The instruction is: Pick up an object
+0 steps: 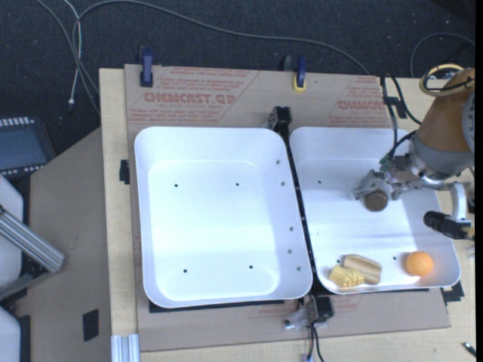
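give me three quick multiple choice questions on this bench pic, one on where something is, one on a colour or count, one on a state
1. Where does the orange ball lie?
A. left bin
B. right bin, near corner
C. on the floor

2. How many loose things lie along the right bin's near edge?
A. one
B. three
C. five

3. What is the state of the left bin?
A. nothing in it
B. full of toys
C. tipped on its side

Answers:
1 B, the ball sits by the near right corner of the right bin.
2 B, a corn cob, a bread roll and the ball.
3 A, its white floor is bare.

The pincer hangs over the right bin.
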Controlling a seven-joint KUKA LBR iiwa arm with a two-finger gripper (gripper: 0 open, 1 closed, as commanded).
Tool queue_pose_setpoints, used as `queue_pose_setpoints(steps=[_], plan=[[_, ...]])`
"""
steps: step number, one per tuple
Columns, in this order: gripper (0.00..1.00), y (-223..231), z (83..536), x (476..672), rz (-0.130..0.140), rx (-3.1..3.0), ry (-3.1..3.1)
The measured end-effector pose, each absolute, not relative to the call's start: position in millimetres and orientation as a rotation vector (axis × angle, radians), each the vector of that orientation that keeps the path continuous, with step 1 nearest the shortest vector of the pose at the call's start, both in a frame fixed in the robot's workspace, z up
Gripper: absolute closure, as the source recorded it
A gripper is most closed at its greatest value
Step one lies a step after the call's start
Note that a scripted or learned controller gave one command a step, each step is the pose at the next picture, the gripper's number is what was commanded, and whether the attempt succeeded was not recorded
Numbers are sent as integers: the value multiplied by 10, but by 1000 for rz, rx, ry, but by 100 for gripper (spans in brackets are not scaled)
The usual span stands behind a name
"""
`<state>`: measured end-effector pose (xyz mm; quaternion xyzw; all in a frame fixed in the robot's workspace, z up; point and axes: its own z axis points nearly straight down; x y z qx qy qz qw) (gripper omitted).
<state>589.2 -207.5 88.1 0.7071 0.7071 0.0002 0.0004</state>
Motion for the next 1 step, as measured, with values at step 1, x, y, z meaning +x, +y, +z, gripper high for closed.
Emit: queue_pose_setpoints(steps=[1], plan=[[0,-2075,881,5892,1,2221,2221]])
